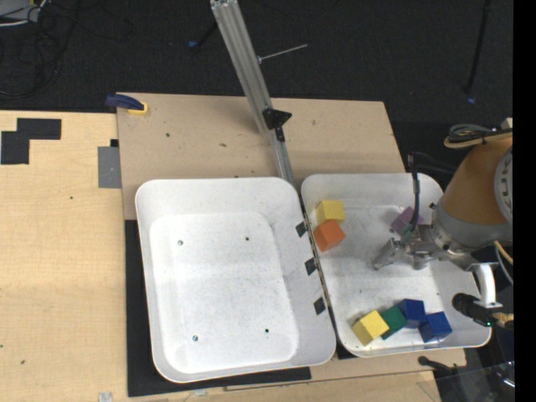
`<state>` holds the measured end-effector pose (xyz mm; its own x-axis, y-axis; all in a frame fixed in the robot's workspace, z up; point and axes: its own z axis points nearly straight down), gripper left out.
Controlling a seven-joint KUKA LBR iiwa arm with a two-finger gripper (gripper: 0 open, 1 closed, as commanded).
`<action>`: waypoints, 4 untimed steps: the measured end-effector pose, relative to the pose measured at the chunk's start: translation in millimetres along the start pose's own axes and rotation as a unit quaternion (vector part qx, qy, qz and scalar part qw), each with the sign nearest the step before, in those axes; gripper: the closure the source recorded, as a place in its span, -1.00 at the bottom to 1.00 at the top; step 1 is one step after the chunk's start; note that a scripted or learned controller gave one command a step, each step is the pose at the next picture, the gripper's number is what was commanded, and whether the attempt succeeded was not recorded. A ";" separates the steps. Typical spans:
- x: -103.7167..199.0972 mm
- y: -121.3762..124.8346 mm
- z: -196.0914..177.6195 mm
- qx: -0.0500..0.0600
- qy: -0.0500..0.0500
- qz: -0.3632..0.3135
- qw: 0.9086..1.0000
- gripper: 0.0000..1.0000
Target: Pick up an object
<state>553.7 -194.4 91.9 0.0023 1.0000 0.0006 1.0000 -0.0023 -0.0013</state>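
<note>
Across the wooden bench (251, 141) sit two shallow white bins with rounded corners and a smooth, faintly speckled surface. The left bin (159, 203) shows a raised rectangular floor dotted with a few small dark marks. The right bin (368, 182) holds every loose piece. Near its left wall, toward the far edge, a yellow cube (330, 210) rests against an orange cube (328, 235) just in front of it. Along the near edge lies a tight cluster of blocks: a yellow block (368, 327) touching a green block (394, 318), with a blue block (413, 310) behind and another blue block (435, 327) toward the near right corner. A small purple piece (404, 219) lies by the right side, close to the gripper (400, 252). The metal gripper hangs low over the middle of the right bin with its fingers spread apart, nothing between them. A ribbed aluminium bar (247, 65) slants over the bench's far edge.
</note>
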 end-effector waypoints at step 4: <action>-1.1 -6.6 -147.6 -0.002 -0.001 -0.002 1.000 1.00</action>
<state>547.2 -195.6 239.5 -0.0012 1.0000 -0.0010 1.0000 0.0012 0.0032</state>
